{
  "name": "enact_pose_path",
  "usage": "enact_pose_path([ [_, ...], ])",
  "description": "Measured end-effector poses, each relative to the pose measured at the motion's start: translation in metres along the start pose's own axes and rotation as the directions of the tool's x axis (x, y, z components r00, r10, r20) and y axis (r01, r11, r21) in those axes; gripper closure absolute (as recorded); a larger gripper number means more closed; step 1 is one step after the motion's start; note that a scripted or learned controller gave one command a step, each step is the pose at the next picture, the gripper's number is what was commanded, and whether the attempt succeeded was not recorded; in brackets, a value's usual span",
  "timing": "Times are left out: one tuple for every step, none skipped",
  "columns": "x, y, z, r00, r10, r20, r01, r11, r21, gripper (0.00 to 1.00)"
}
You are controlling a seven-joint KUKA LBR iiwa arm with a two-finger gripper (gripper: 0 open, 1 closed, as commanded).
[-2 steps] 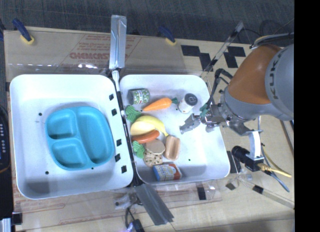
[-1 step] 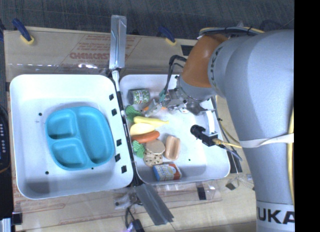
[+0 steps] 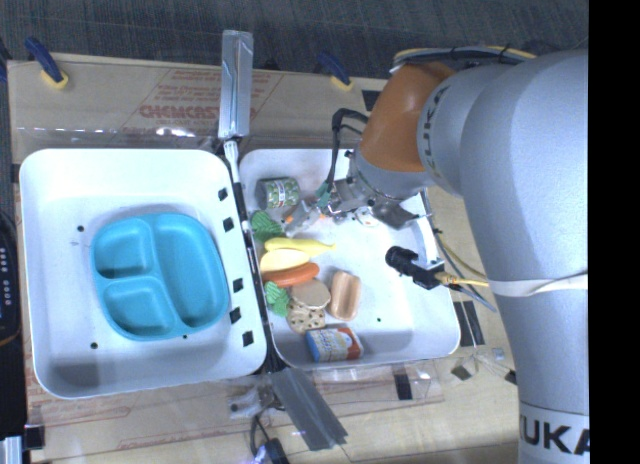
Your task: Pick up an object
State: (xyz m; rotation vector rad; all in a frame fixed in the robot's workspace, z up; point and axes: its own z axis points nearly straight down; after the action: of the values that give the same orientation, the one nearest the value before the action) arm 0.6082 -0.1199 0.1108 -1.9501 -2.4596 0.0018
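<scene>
My gripper (image 3: 322,208) is low in the right bin (image 3: 430,327), near its back left part, under the orange-banded wrist. Just left of it lies a green can (image 3: 278,193) on its side, and a green leafy toy (image 3: 264,222) sits below the can. In front of the gripper lie a yellow banana (image 3: 296,247) and an orange-red piece (image 3: 293,274). Further forward are a tan bun (image 3: 344,294), a round brown-lidded piece (image 3: 310,297) and a small printed can (image 3: 332,344). Nothing shows held in the gripper.
The left bin (image 3: 60,352) holds a blue divided plate (image 3: 158,274). A metal divider clamp (image 3: 236,82) stands between the bins at the back. The grey arm (image 3: 520,202) covers the right bin's right side. A black cable fitting (image 3: 412,265) hangs over the bin's right part.
</scene>
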Motion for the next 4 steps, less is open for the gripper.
enact_pose_path([
  [-0.004,0.041,0.023,0.998,-0.056,-0.010,0.056,0.998,0.030,0.00],
  [-0.004,0.044,0.012,0.998,-0.063,-0.003,0.063,0.998,0.020,1.00],
  [0.008,0.050,0.018,0.956,-0.294,-0.004,0.294,0.956,0.009,1.00],
  [0.071,0.046,-0.085,0.987,-0.158,0.004,0.158,0.987,-0.009,1.00],
])
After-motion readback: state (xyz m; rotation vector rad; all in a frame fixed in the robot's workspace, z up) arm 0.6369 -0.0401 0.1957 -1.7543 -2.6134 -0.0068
